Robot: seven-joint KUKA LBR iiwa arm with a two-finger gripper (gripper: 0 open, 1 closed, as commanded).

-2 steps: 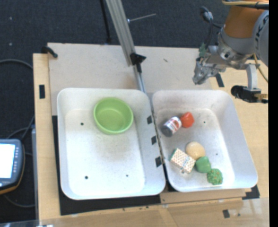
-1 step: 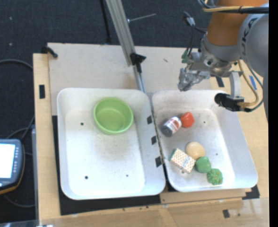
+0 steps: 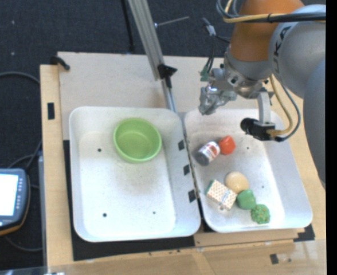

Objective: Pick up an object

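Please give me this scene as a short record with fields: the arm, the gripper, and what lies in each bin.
arm: grey arm with orange band, reaching in from the right
gripper: two-finger gripper above the right bin's far left corner, nothing seen between its fingers
left bin: round green plastic bowl
right bin: silver can with red end, patterned small box, beige ball, two green round objects

Grey arm (image 3: 306, 50), orange band, looped black cables.
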